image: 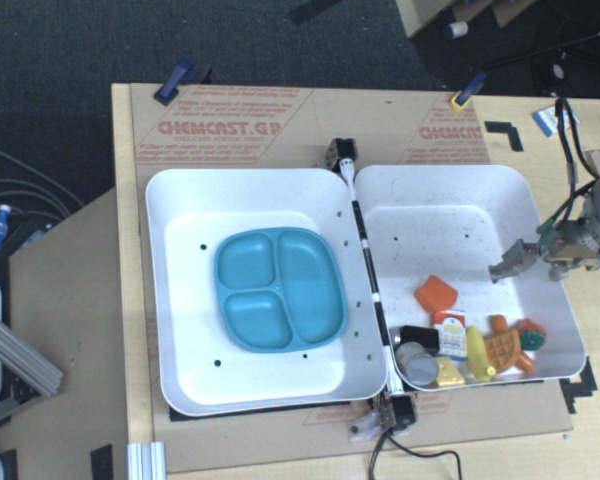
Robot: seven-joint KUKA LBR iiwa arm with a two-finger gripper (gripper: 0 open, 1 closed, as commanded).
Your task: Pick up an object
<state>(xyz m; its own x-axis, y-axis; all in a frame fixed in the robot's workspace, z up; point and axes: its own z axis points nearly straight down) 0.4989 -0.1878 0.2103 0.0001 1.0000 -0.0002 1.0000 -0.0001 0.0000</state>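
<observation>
- On the counter: two white bins side by side, a cardboard sheet with red print underneath.
- Left bin: a blue plate with three sections, lying flat near the middle, well apart from the walls.
- Between the bins: a dark strip along the shared rim, a black clip at its far end.
- Right bin: things crowded into the near corner, far half bare.
- In that heap, left to right: a black piece touching a round tin; an orange block just beyond them; a small carton; a yellow piece; a waffle-like brown square; a green lump by the right wall.
- Nothing over the heap from above; right wall close beside the green lump.
- Pincer at the bin's right side, above the floor, beyond the heap and apart from it, one grey finger pointing left.
- Cannot tell how far open; nothing seen gripped.
</observation>
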